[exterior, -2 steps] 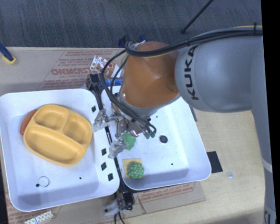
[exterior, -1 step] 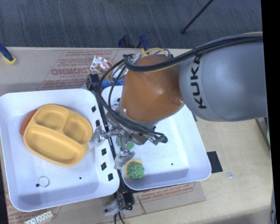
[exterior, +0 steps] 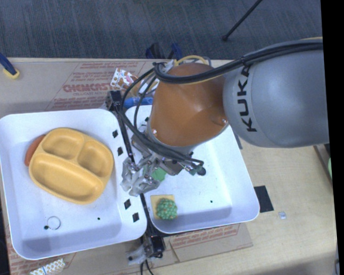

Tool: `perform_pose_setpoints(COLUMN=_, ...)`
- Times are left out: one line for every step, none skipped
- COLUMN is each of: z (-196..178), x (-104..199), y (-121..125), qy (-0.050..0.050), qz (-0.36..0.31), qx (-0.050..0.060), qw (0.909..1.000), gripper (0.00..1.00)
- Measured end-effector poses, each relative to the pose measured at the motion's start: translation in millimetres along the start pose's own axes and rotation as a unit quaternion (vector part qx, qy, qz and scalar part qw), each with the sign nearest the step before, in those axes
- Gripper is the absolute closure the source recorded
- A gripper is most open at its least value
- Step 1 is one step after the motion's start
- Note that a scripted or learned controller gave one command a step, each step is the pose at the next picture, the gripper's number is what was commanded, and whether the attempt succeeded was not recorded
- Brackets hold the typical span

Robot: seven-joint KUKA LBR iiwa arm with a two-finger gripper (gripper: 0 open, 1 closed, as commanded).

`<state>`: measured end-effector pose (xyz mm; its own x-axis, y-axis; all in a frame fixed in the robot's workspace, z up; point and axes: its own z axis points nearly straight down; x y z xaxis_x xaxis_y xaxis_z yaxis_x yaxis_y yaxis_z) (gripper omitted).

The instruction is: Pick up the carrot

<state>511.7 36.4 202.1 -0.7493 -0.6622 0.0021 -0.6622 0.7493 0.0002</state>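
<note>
I'm looking down past the arm [exterior: 275, 97], which hangs over the right bin [exterior: 237, 182], its orange band covering most of that bin's back half. Left bin [exterior: 10, 174] next door holds the big yellow divided plate [exterior: 71, 164], sitting flat. Peeking out from under the plate's back-left edge is a sliver of orange, which I take to be the carrot [exterior: 31, 151]; most of it is hidden, so I'm not fully sure.

Now the gripper [exterior: 138, 178]: it's down low at the dividing wall between the two bins, on the right bin's side. Whether it's spread or pressed together I cannot tell from this angle; the metal and cables blur into each other. There's a bit of green just beside it, too small to name.

Smaller still, a green knobbly ball [exterior: 166, 208] rests on a yellow square near the right bin's front edge.

My worry: the gripper is well apart from the carrot and in the wrong bin. Closing here would catch the green bit or the wall. And even over there, the plate covers the carrot, so a descent may hit the plate's rim and shove it.
</note>
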Motion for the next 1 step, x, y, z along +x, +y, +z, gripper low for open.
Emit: perform_pose_setpoints(z=0.1, x=0.1, y=0.1, qy=0.000, qz=0.000, qx=0.000, qw=1.0000, gripper=0.00)
